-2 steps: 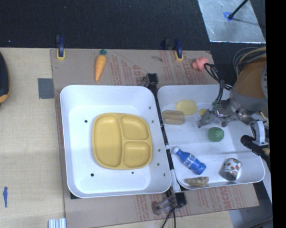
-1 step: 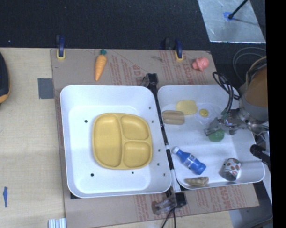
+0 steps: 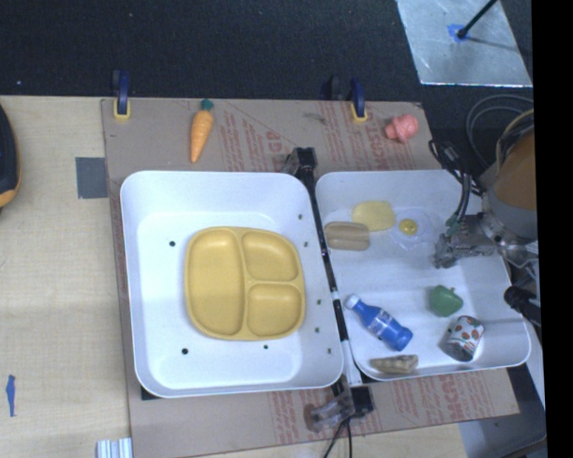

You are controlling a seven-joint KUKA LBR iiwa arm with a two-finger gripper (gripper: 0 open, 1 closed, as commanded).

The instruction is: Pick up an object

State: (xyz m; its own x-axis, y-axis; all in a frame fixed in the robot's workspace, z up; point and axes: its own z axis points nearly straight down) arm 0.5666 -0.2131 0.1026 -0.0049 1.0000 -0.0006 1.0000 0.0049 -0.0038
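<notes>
A grey metal two-finger claw (image 3: 453, 249) sits low over the right-hand shallow white bin (image 3: 473, 184), toward its 3 o'clock side. Whether the claw is released or clenched cannot be told; nothing is seen between its tips. At the claw's 6 o'clock lies a small green rounded toy (image 3: 446, 300), apart from it. At 9 o'clock of the claw are a small yellow disc (image 3: 408, 227), a pale yellow flat lump (image 3: 373, 215) and a tan bread-like roll (image 3: 347, 236). Farther toward 7 o'clock lies a blue plastic bottle (image 3: 380, 324). The left-hand white bin (image 3: 147, 275) holds a yellow divided plate (image 3: 244, 282). An orange toy carrot (image 3: 200, 131) lies on the board beyond, at 10 o'clock.
</notes>
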